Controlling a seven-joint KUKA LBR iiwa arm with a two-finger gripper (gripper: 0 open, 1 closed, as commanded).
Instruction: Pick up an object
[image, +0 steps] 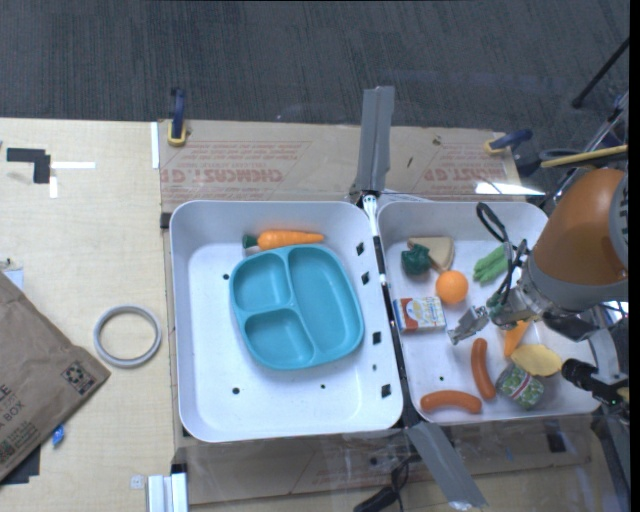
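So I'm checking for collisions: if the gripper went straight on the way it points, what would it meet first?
The gripper points left and down, so probably the small carton, or the bin floor beside it; depth is unclear.

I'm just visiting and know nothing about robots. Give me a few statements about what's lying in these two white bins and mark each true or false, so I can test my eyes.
1. The blue three-compartment plastic tray lies in the left white bin. True.
2. The orange toy carrot lies inside one of the tray's compartments. False: it lies on the bin floor beside the tray's far edge.
3. The small orange ball sits in the right white bin. True.
4. Two reddish toy sausages lie in the left bin. False: both are in the right bin.
5. The grey tape ring lies on the bench, outside the bins. True.
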